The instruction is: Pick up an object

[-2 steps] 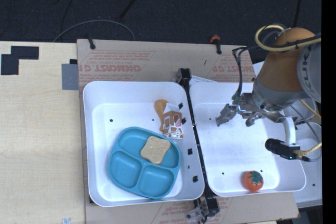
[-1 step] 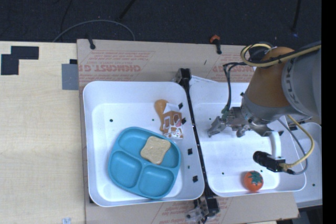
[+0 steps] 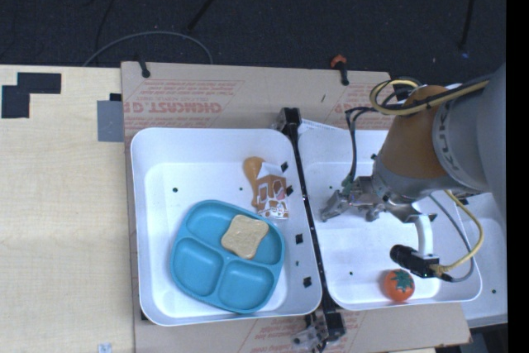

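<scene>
Over the right bin [image 3: 463,298], the hand [image 3: 337,207] hangs low with fingers slightly parted, seemingly holding nothing. Step: approach. The nearest object, a tomato-like toy [image 3: 397,285], lies at five o'clock from it, near; next comes shifting over and descending
</scene>
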`<state>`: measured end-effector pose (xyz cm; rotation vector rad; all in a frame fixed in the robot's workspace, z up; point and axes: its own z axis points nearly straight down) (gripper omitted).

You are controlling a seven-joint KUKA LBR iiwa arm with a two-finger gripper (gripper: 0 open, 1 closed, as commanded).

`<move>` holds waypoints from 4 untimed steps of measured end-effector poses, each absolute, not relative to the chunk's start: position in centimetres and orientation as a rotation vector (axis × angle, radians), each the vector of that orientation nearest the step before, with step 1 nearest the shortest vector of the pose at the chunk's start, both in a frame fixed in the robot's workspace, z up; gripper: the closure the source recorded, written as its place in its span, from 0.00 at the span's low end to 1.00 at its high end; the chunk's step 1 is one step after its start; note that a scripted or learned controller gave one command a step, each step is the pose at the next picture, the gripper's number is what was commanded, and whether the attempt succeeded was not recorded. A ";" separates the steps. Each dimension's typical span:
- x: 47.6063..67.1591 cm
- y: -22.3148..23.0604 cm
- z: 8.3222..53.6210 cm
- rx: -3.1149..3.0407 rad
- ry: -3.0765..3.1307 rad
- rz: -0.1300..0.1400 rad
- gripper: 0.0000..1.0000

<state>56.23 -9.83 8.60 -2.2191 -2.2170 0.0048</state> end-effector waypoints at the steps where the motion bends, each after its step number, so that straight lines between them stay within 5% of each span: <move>1: 56.3 -10.0 9.8 -2.226 -2.211 0.004 1.00; 3: 56.2 -9.8 20.6 -2.222 -2.222 0.000 1.00; 4: 56.2 -9.8 20.5 -2.222 -2.218 0.002 1.00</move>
